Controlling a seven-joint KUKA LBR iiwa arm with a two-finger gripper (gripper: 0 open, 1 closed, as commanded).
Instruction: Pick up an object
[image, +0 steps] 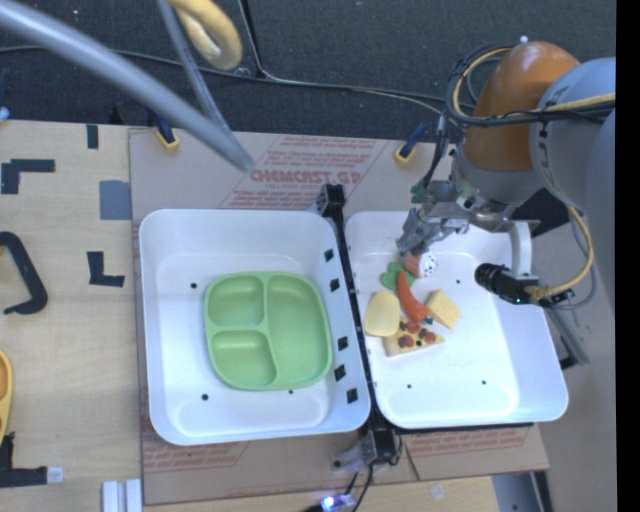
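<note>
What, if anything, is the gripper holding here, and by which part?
Cannot be told. The gripper hangs over the toy food pile in the right bin, with nothing visibly between its fingers.

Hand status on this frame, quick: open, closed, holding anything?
Hand: cannot be told; it hovers over the toy food in the right bin, nothing visibly held.

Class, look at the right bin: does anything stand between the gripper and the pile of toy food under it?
Nothing visible does. The gripper hangs just above the pile's upper end, right over the orange carrot and the white die.
</note>
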